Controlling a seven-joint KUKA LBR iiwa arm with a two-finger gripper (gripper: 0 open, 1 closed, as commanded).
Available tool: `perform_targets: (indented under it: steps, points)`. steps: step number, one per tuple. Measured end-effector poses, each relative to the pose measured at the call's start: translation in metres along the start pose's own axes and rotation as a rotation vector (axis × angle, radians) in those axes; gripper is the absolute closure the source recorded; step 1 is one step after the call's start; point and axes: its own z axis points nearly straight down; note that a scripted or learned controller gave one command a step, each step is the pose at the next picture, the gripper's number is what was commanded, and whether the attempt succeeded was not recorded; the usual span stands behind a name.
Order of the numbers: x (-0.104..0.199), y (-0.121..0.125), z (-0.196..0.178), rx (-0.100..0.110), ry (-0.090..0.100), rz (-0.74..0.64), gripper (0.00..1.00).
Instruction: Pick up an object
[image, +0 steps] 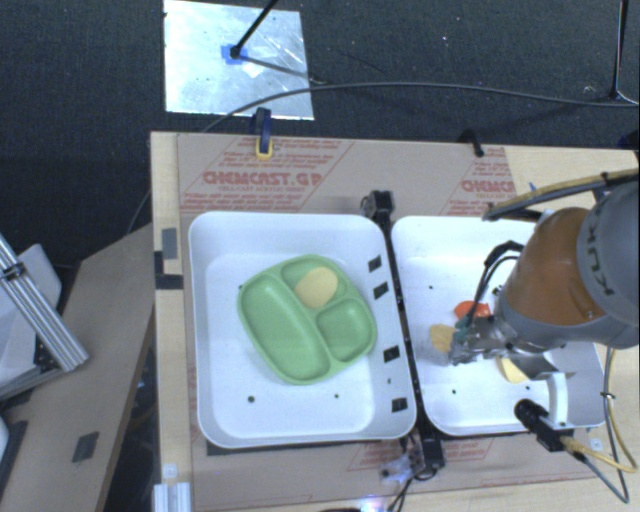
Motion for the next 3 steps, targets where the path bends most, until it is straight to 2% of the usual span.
perform_targets:
  steps: [1, 3]
  points:
    - [-0.001, 0.006, -0.044, -0.004, -0.001, -0.003, 1.0]
    - [-0.005, 0.013, -0.159, -0.004, -0.001, -0.004, 1.0]
